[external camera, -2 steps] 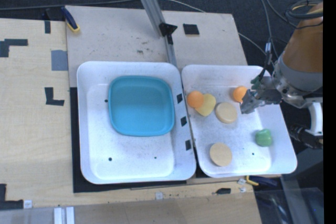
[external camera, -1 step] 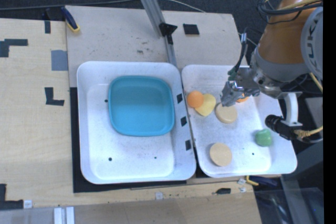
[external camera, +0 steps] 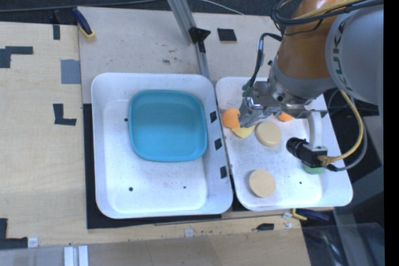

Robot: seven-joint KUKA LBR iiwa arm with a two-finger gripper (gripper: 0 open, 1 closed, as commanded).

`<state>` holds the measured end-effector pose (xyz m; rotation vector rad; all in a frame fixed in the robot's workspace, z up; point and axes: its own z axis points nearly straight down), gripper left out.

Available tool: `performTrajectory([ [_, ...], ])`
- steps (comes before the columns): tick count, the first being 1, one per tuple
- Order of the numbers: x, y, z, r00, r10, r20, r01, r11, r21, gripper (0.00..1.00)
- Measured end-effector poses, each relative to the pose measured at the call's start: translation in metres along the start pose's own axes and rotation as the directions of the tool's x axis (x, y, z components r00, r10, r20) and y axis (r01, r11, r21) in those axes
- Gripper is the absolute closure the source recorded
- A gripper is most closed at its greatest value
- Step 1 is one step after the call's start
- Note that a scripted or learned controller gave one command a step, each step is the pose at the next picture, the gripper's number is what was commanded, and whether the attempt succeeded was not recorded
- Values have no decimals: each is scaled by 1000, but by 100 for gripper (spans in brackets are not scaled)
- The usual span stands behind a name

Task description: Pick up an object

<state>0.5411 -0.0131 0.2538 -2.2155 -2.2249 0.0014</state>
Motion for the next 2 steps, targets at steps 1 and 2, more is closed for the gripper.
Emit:
performTrajectory([
  [1,51,17,17,1000,0,0,0,1000,0,100],
  [2,101,28,12,1000,-1,0,1,1000,-1,100],
])
